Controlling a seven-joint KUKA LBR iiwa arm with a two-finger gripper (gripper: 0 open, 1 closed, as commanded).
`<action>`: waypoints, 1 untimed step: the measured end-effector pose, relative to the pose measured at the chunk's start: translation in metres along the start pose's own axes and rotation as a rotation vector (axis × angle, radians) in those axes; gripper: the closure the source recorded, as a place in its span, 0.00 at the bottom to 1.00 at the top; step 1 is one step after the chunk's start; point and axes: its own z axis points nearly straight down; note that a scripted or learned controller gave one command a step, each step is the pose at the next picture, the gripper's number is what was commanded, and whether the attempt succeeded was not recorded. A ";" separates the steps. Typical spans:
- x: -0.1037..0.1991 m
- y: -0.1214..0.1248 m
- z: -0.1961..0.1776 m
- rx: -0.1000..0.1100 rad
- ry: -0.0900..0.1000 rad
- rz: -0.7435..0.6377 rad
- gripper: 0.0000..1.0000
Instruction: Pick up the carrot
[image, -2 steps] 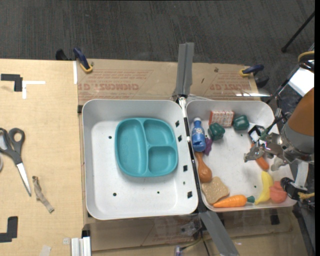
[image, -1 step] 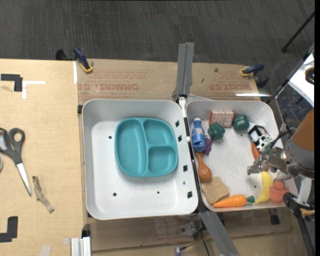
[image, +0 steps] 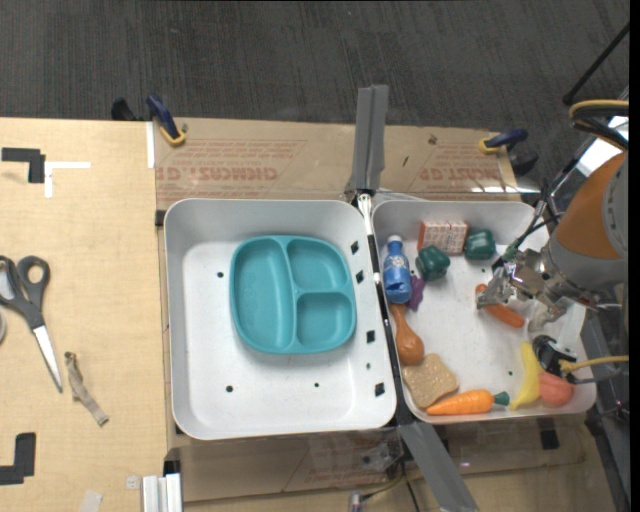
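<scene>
Carrot (image: 462, 403): lies in the right bin (image: 460, 215) against its near wall, long axis along that wall, orange tip toward the slice of bread (image: 430, 381), green top toward the banana (image: 527, 373). Gripper (image: 505, 293): sits farther back over the same bin, with an orange piece (image: 503, 314) just below it; finger state cannot be told. Judged relation: carrot lies toward the near wall from the gripper, a little toward the teal divided plate (image: 293, 295).
</scene>
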 end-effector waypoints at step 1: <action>-0.007 -0.060 -0.015 0.002 0.001 0.025 0.00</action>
